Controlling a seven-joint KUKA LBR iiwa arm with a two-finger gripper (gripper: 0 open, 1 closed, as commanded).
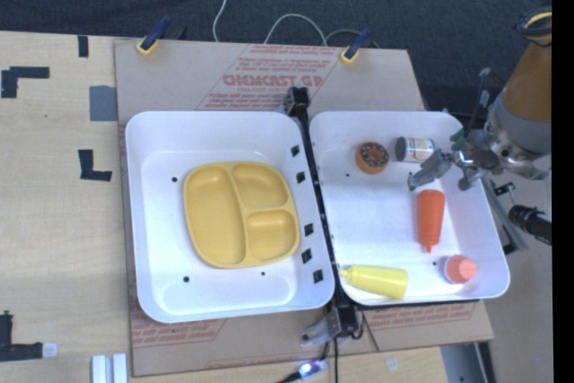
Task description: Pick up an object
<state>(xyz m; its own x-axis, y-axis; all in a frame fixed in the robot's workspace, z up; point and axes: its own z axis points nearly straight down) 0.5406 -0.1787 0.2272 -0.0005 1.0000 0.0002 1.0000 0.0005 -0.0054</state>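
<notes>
We see our claw (446,169) over the far right part of the right bin (381,215), and its two fingers are spread wide with nothing between them. Just below it lies the orange carrot (430,217), pointing down toward us. We think the carrot is the easiest thing to pick, since its top end sits right under the claw. To do this well, we should come straight down, put one finger on each long side of the carrot, and squeeze near its fat middle so it does not slip. A small can (414,148) lies just beside the claw, and a round donut (372,157) sits near it, so we must not bump them.
</notes>
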